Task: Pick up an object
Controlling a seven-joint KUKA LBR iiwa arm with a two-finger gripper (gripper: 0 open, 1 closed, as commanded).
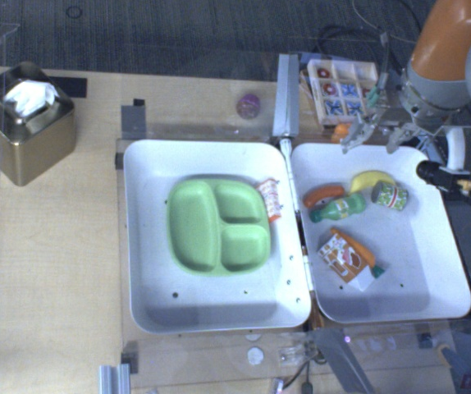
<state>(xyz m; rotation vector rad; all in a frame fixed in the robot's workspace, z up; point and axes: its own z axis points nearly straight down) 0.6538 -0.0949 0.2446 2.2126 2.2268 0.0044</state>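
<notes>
Several small toy foods (349,206) in right bin (432,294).

This is looking like a robotics lab: a wooden bench (55,245) is carrying two white bins (211,318) set side by side, with metal brackets bolted around them. A grey-and-orange arm (453,23) is reaching in beyond the bins' far right corner, loose cables (367,35) are trailing behind it, and toy groceries (354,199) are lying in the right bin.
</notes>
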